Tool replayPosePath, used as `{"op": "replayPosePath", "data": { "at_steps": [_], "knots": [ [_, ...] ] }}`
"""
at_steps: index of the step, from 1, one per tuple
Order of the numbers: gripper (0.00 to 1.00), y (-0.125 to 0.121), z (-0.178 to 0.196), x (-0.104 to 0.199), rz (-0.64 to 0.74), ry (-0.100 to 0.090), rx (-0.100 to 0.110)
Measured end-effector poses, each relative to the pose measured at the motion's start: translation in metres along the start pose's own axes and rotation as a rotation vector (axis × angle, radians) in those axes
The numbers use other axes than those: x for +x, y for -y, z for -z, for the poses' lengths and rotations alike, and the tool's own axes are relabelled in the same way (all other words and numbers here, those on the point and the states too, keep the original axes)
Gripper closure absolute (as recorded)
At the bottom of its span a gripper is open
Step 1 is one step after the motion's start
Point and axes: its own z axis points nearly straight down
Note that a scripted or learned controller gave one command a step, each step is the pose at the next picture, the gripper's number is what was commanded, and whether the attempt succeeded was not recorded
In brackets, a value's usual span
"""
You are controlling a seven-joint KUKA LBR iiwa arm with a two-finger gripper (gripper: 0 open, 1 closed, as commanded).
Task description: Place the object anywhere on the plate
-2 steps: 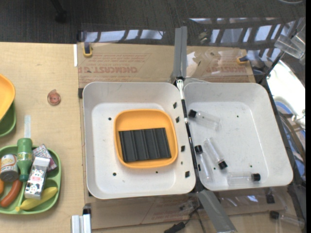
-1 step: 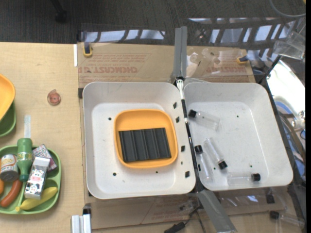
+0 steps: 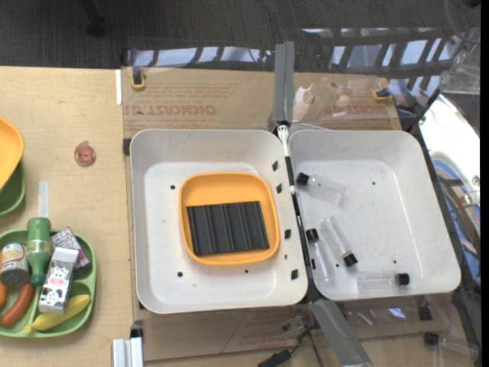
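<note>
I see the orange plate (image 3: 229, 180) sitting in the left bin (image 3: 153, 205), with a dark ribbed slab (image 3: 229, 228) lying flat on it. In the right bin (image 3: 405, 197), four clear black-capped tubes (image 3: 338, 243) lie scattered along its left and front sides.

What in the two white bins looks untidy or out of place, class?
The clear vials in the right bin lie on their sides at mixed angles, scattered. In the left bin, the yellow plate sits square, holding a dark ridged block. Nothing looks spilled or broken.

A robotics lab — 2 white bins (image 3: 145, 205) on a cardboard-lined bench (image 3: 61, 121) — carpeted floor (image 3: 229, 14).
</note>
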Motion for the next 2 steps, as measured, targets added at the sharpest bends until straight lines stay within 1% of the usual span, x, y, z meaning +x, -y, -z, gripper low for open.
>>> {"op": "replayPosePath", "data": {
  "at_steps": [2],
  "knots": [
    [1.0, 0.0008, 0.0004, 0.0001, 0.028, -0.002, 0.001]
  ]
}}
